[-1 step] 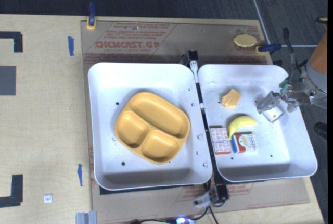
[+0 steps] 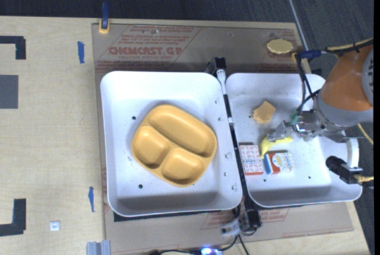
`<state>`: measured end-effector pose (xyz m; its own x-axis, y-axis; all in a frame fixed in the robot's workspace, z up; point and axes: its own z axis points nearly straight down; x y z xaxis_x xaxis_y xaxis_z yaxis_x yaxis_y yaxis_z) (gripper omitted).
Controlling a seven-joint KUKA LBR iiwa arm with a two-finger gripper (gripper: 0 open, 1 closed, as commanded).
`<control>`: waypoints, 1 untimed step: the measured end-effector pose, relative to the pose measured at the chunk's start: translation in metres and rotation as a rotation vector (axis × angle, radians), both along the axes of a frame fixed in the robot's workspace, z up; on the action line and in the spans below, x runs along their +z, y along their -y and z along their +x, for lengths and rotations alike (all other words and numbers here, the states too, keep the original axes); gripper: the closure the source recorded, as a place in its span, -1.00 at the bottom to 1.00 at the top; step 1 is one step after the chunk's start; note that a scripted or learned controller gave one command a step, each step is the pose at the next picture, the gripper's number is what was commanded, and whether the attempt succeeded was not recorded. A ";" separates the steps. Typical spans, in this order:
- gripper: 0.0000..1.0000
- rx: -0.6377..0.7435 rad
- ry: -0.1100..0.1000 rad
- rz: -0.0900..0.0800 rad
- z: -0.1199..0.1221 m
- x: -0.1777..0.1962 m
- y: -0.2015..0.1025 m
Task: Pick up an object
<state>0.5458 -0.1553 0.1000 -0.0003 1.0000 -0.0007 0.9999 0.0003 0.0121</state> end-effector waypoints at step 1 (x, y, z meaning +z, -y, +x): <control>-1.00 -0.009 0.015 -0.014 -0.043 -0.008 -0.035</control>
